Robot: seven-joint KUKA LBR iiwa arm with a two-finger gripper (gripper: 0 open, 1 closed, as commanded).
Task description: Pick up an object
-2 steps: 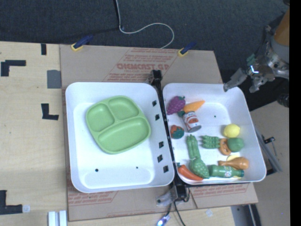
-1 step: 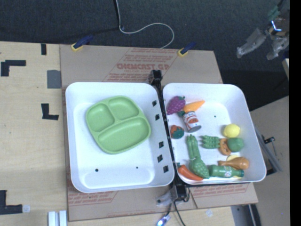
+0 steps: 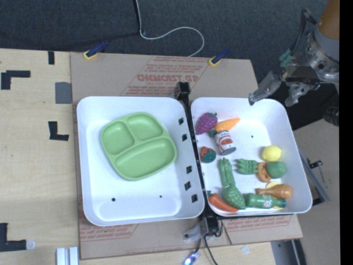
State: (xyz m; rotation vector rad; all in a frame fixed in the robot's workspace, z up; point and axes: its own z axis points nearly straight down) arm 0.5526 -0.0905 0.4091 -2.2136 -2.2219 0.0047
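The right bin [image 3: 290, 127] holds several toy foods: purple grapes [image 3: 206, 122], a carrot [image 3: 228, 123], a small can [image 3: 224, 141], a strawberry [image 3: 207, 154], a green corn cob [image 3: 225, 173], a yellow lemon [image 3: 271, 153], a green lime [image 3: 277, 169], a drumstick [image 3: 277, 191] and a green bottle [image 3: 265, 202]. My gripper [image 3: 274, 95] hangs high over the bin's far right edge. Its fingers are spread open with nothing between them, well apart from every toy.
The left bin [image 3: 88, 164] holds a green divided plate [image 3: 138, 145]. Both bins rest on a cardboard sheet [image 3: 165, 76]. A white cable [image 3: 165, 36] loops across the dark floor behind. The arm's wrist [image 3: 325, 43] comes in from the upper right.
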